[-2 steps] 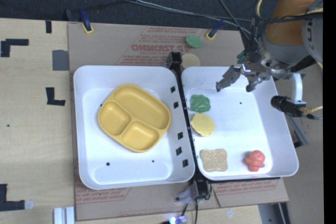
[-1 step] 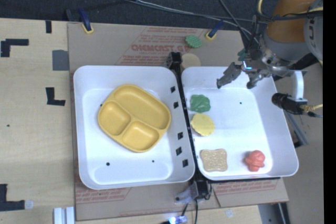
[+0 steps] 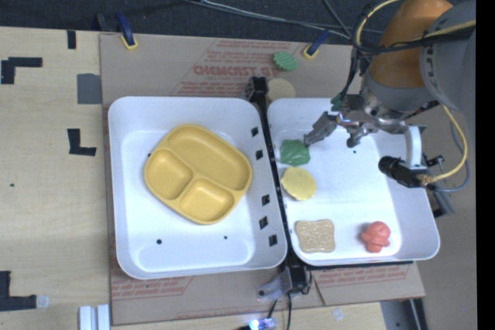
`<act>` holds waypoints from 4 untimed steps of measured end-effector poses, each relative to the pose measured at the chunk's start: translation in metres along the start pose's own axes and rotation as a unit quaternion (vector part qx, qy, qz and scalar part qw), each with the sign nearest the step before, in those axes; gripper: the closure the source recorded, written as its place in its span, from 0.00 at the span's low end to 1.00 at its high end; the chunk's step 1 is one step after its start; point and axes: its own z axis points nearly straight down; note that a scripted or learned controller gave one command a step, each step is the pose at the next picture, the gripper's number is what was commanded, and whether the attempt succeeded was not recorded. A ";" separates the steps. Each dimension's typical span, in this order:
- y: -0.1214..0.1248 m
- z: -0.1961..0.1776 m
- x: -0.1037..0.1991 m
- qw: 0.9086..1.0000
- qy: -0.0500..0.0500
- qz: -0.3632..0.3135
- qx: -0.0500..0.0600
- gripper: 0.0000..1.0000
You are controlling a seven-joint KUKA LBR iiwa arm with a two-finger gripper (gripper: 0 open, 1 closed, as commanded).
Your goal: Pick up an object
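In the right bin [image 3: 402, 205] lie a green leafy piece [image 3: 294, 152], a round yellow piece [image 3: 298, 183], a tan bread slice [image 3: 315, 235] and a red toy [image 3: 375, 236]. My gripper [image 3: 336, 133] hangs over the upper part of this bin, just right of the green piece. Its two dark fingers [image 3: 319, 130] are spread apart with nothing between them. One finger points toward the green piece and stops a little short of it.
The left bin [image 3: 124, 189] holds a yellow divided plate [image 3: 198, 173]. A small green object [image 3: 285, 60] sits on the cardboard behind the bins. A black divider [image 3: 267, 158] runs between the bins. Cables hang behind the bench.
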 end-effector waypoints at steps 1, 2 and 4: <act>0.001 0.050 0.010 1.000 0.000 0.000 -0.001 0.00; 0.001 0.102 0.011 1.000 -0.001 0.000 -0.004 0.00; 0.004 0.033 0.001 1.000 -0.001 0.001 -0.006 1.00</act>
